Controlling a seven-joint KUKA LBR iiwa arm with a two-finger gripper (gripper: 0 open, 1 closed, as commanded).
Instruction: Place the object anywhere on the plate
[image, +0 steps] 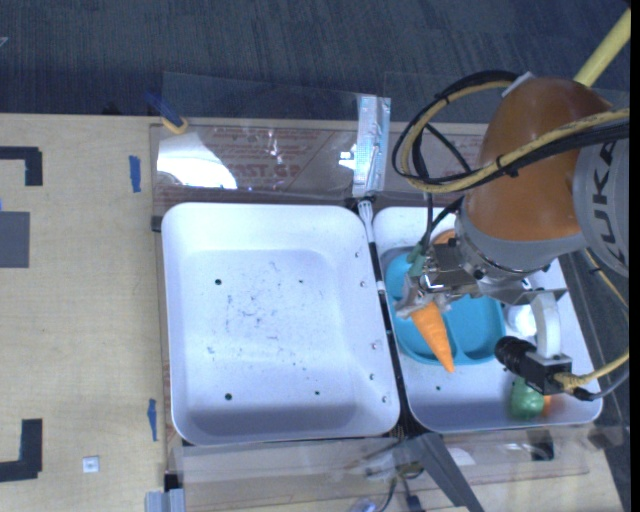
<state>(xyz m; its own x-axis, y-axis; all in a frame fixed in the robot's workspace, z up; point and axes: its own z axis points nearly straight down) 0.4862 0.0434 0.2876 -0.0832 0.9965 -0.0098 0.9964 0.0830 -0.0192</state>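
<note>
An orange carrot (436, 337) lies across the blue plate (482, 328) in the right bin, its thin tip pointing toward the bin's front. My gripper (428, 285) hangs just over the carrot's thick end at the plate's left side. The wrist and its orange band hide the back part of the plate.
A green object (525, 401) sits in the front right corner of the right bin (470, 412), under a black cable fitting (530, 362). A white item (521, 320) lies beside the plate's right edge. The left bin (200, 410) stands beside it, across a narrow divider.
</note>
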